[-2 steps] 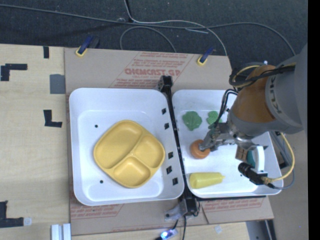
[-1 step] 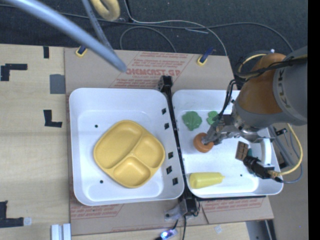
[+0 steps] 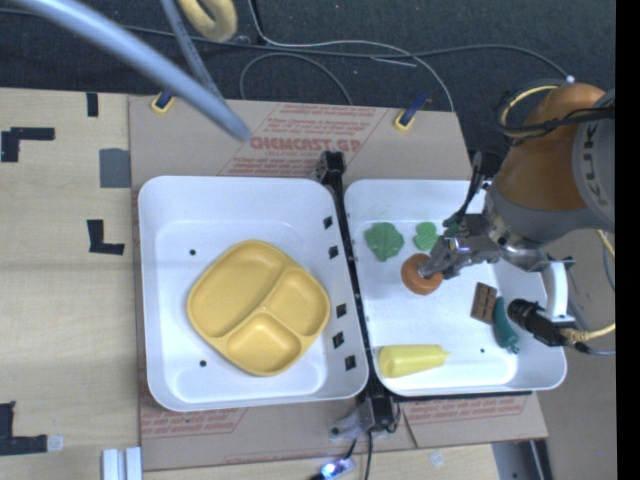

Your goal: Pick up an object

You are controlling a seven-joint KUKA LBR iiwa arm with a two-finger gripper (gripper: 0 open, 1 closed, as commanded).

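Resting on cardboard-topped bench: two white bins | hand over orange piece, grip unclear

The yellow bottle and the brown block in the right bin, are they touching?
Apart. The camera view shows bare white bin floor between the yellow bottle and the brown block.

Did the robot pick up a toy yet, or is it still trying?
Not yet, by the look of it. Done: the hand has reached into the right bin and sits right at the orange round toy. In hand: nothing I can see lifted; the toy looks to be resting on the bin floor. Left: grip it and raise it. The green pieces and yellow bottle lie untouched.
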